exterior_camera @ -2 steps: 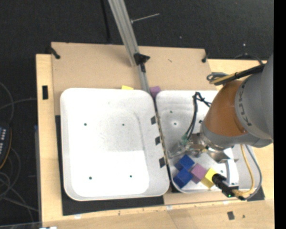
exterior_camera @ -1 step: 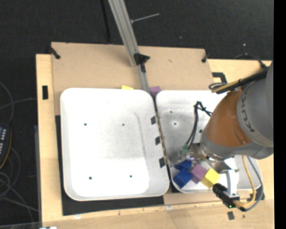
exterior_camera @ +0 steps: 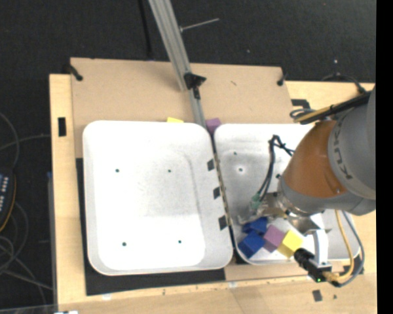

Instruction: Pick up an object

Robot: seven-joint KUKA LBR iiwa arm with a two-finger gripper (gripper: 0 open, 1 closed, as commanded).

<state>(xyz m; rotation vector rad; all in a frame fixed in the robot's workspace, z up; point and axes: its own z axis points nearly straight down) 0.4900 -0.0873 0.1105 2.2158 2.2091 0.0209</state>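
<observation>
Blocks, two blue (exterior_camera: pixel 251 235), one purple (exterior_camera: pixel 273 239) and one yellow (exterior_camera: pixel 291 242), cluster in the right bin's (exterior_camera: pixel 239 150) near corner, right of the left bin (exterior_camera: pixel 144 195) on the desk (exterior_camera: pixel 137 90); the arm's (exterior_camera: pixel 327 169) gripper (exterior_camera: pixel 275 208) hangs just above them, its state impossible to tell.
</observation>
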